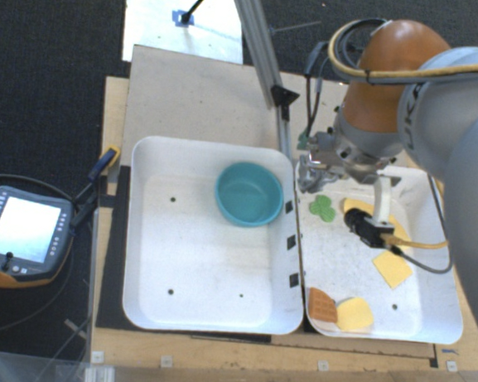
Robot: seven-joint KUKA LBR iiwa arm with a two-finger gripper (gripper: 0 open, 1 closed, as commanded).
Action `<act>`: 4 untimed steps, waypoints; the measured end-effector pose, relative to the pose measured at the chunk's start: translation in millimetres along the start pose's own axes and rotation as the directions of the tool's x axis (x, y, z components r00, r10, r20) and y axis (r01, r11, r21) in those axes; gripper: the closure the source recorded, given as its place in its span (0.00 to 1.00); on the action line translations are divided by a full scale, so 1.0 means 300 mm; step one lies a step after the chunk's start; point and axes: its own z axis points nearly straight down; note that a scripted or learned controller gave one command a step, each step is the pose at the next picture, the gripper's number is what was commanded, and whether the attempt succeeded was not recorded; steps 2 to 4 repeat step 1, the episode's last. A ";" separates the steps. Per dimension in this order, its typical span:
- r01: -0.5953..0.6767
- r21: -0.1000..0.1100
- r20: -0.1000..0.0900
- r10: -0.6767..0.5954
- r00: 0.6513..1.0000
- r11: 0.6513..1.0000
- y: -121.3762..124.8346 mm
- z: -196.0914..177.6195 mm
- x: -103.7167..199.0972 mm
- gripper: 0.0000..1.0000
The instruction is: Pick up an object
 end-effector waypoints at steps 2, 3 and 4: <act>-0.001 -0.002 0.000 0.001 1.000 1.000 0.073 -0.028 0.172 1.00; -0.001 -0.002 0.000 0.001 1.000 1.000 0.073 -0.028 0.172 1.00; -0.001 -0.002 0.000 0.001 1.000 1.000 0.073 -0.028 0.172 1.00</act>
